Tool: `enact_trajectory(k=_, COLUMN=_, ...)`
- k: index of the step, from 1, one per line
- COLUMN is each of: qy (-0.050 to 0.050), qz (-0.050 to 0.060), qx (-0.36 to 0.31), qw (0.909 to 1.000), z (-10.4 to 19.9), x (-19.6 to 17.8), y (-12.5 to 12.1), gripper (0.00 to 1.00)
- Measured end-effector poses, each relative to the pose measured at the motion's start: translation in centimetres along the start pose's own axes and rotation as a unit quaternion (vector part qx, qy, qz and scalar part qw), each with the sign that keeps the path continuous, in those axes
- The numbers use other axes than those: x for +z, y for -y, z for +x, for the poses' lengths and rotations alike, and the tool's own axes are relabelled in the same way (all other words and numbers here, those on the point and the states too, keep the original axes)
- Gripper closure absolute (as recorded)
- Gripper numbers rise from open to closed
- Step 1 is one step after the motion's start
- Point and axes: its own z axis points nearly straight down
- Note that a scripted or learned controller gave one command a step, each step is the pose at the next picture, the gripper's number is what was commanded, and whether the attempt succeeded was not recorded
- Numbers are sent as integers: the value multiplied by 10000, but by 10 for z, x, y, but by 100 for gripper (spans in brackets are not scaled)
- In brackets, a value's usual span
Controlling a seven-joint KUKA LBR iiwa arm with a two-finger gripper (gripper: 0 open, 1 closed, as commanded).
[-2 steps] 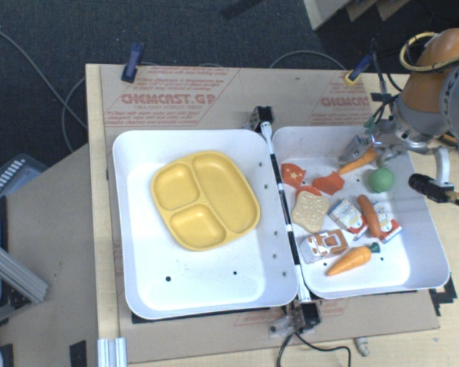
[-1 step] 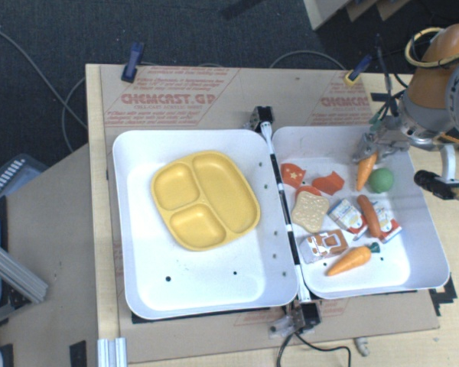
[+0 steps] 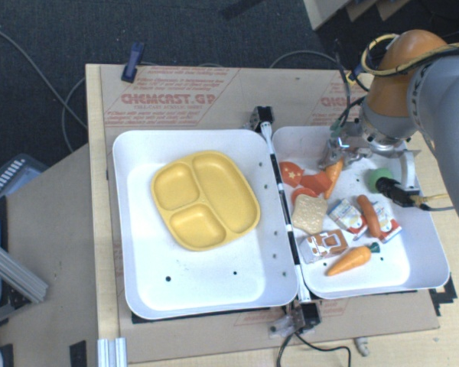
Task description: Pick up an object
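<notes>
A: Camera view: my gripper (image 3: 338,153) sits over the right bin (image 3: 428,262), at the food pile's top edge; the small carrot (image 3: 333,176) is just below it. Can't tell the jaws.

B: I'd drop straight on one item, away from the wall. Text?

A: Cardboard (image 3: 176,90) reads "CHEMCAST GP".

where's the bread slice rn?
The bread slice lies in the right bin, near its left wall, just below the tomato slice and left of the small packet.
</notes>
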Motion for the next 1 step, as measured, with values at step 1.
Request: enact_trajectory(k=1, qy=13, qz=-64, qx=-9, qw=10000, z=91, x=-101, y=29, gripper=100)
